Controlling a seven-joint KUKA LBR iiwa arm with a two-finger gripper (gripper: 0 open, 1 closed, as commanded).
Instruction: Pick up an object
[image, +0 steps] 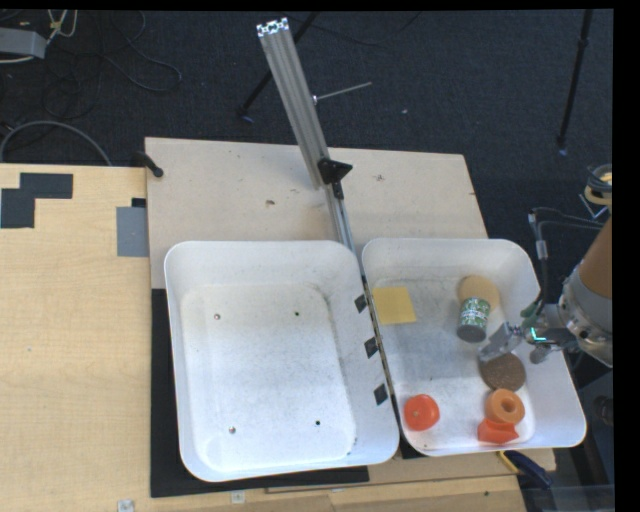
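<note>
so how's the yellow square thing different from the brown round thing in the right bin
The yellow square is flat, pale and straight-edged; the brown disc is dark and rounded. The yellow square lies near the bin's left wall, by the divider, apart from everything else; the brown disc sits toward the right side, right beside the gripper and just above the orange ring. Both lie in the right bin.

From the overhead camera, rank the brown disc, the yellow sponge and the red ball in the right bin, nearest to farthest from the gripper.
1. brown disc, just below the gripper.
2. red ball, toward the bin's lower left corner.
3. yellow sponge, by the bin's left wall.
</note>
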